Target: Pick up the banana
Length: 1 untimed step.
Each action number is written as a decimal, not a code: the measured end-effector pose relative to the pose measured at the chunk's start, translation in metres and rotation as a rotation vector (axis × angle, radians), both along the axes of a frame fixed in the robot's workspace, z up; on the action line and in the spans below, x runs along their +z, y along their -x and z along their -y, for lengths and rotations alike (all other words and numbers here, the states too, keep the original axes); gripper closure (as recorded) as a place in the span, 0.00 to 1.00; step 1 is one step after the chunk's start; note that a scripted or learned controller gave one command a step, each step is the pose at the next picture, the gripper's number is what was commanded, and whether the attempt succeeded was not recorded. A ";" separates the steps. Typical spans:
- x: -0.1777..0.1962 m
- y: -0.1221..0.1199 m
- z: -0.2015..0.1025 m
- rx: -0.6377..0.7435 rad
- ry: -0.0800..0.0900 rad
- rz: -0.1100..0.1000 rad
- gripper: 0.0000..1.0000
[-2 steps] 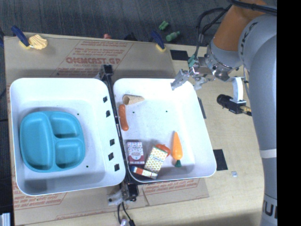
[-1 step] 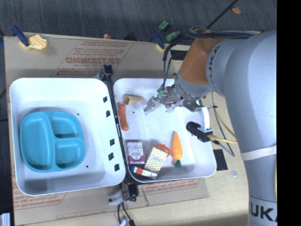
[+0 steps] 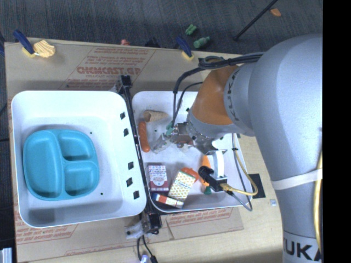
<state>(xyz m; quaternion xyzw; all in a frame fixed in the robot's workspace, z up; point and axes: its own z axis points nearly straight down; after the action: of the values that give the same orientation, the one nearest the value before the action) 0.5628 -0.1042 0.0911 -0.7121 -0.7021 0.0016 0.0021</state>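
Observation:
My gripper [image 3: 166, 137] hangs low over the upper middle of the right bin [image 3: 164, 98], among the small objects there. Just to its left lies an orange sausage-shaped piece [image 3: 144, 136]. A tan wedge-shaped piece [image 3: 155, 115] sits just above and to the left of it, near the bin's back wall. I see nothing between the gripper's tips. The grey arm with its orange band [image 3: 215, 100] covers the bin's right side and hides whatever lies under it.
Toward the right bin's front lie a red box [image 3: 158, 178], a pale yellow box [image 3: 182, 184], a marker [image 3: 168, 201] and a small orange piece [image 3: 206, 162]. The left bin [image 3: 66, 100] holds a blue divided plate [image 3: 60, 162].

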 end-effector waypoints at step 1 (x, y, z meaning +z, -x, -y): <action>0.121 -0.015 -0.074 -0.146 0.000 0.003 0.00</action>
<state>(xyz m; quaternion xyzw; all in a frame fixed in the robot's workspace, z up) 0.5780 -0.0299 0.2119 -0.7615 -0.6481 0.0007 0.0012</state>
